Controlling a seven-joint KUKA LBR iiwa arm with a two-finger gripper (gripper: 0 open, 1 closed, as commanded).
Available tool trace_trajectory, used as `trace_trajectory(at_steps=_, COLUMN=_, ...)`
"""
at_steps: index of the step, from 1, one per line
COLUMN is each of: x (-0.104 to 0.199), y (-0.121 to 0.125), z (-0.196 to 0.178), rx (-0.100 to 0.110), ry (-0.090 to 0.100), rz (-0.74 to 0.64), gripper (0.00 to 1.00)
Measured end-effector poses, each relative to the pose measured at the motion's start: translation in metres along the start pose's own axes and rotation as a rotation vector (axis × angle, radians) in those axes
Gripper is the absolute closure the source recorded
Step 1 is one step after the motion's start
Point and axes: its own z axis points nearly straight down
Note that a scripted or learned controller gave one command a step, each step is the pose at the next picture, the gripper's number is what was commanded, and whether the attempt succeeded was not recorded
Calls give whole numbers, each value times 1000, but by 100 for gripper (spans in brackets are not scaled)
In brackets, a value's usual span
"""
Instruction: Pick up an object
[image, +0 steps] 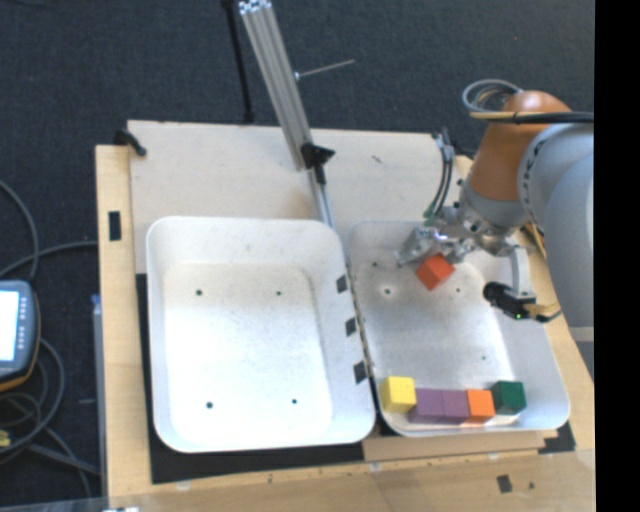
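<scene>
Two white bins (250, 330); six blocks (434, 271) (two orange, two purple, one yellow, one green).

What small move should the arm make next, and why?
Probably a slow, straight lift. The orange-red block sits at the tips of the gripper, apparently between its fingers and above the floor of the right bin. Rising gently would test the hold, well away from the row of blocks at the near wall.

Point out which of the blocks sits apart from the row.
The red-orange block, tilted just below the tool near the right bin's far end. The yellow, purple, orange and green blocks line its near wall.
</scene>
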Motion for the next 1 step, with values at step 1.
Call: trace_trajectory(at_steps=1, x=5, y=0, z=2, rx=-3, ry=2, rz=1, gripper=0)
